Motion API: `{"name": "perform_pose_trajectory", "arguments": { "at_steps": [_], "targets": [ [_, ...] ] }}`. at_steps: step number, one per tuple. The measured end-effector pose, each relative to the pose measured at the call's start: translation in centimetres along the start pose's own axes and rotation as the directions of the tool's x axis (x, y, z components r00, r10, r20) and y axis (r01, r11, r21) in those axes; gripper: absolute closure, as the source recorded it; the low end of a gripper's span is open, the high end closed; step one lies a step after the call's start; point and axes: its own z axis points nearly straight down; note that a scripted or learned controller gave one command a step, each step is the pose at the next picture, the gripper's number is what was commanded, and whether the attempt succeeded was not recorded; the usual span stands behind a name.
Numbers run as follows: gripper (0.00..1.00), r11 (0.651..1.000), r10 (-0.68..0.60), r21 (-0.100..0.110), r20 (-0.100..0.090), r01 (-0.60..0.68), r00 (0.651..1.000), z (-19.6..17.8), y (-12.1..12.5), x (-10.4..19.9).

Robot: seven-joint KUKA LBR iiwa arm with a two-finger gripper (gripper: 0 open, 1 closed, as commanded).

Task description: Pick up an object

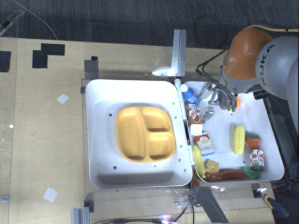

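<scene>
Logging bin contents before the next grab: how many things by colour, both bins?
Yellow: 3 - divided tray, corn, banana
Red: 3 - tomato, can, sausage
Blue: 1 - bottle
Total: 7, small packets along the divider left uncounted

A: Left bin (96, 139)?
B: One divided tray (145, 133), centred.
A: Right bin (273, 139)?
B: Bottle (189, 95) at far-left corner; corn cob (238, 139) mid-right; can (256, 159) right of it; sausage (231, 175) along near wall; gripper (218, 99) above far end
</scene>
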Motion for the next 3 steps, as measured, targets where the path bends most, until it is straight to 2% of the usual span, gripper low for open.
{"name": "perform_pose_trajectory", "arguments": {
  "at_steps": [1,2,3],
  "targets": [
    [0.0,0.999,0.047,0.004,-0.01,-0.047,0.999,-0.07,0.36,-0.27],
    [0.0,0.995,0.101,0.004,0.005,-0.101,0.995,-0.07,0.19,0.35],
    [0.0,0.995,0.101,0.007,-0.005,-0.101,0.995,-0.05,0.3,-0.01]
  ]
}}
